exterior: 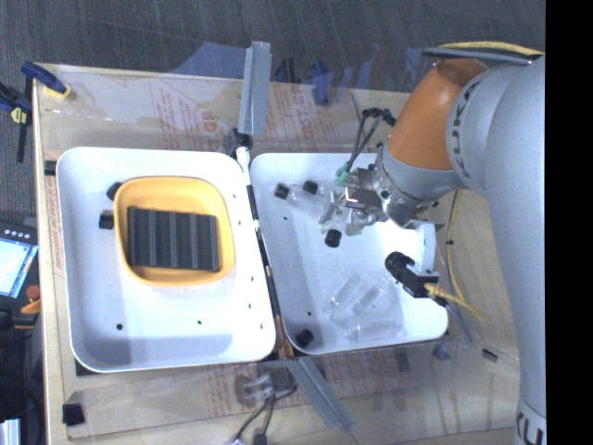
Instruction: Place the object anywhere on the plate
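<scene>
Nearest, against the near wall of the right bin (435,327): a cluster of clear plastic pieces (357,306), pale on the white floor and hard to outline, with a small dark piece (304,338) in the near-left corner. Probably the object to move, one of those clear pieces, though nothing marks which. Rests loose on the bin floor, well apart from the plate and not gripped. Farther in, above the middle of that bin: the gripper (345,209), hanging under the grey arm (500,184) with its orange band, close to the floor and beside a thin clear item (296,195). Cannot tell whether open or closed, since metal and cabling crowd that spot. Across the divider, in the left bin (83,341): the yellow plate (176,191), carrying a dark ribbed insert (174,237). Farthest, a blue clamp (46,80) on the bench corner. For the step in hand, settle on one clear piece standing apart from its neighbours, come straight down over its middle, and close across the narrow side. Lift well above the divider before crossing left. Release low over the plate, ideally on the flat ribbed centre and away from the raised yellow rim, to keep the piece from bouncing out.
</scene>
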Robot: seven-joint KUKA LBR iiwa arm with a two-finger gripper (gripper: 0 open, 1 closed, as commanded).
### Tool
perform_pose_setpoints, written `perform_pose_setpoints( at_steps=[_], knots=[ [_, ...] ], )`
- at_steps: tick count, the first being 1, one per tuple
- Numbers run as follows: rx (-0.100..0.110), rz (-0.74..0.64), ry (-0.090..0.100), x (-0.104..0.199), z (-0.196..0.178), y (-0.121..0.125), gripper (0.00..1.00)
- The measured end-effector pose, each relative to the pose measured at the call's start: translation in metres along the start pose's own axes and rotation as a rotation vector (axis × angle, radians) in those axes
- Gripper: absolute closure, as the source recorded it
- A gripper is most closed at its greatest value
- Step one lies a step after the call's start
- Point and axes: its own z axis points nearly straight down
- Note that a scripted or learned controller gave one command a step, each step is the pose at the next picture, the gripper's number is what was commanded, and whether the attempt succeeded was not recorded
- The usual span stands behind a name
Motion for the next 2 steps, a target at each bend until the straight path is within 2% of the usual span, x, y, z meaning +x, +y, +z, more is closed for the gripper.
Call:
perform_pose_setpoints(
  at_steps=[1,2],
  knots=[
    [-0.001,-0.035,-0.002,0.048,-0.056,0.014,1.0],
    [0.002,-0.213,-0.002,0.078,0.013,0.043,1.0]
  ],
)
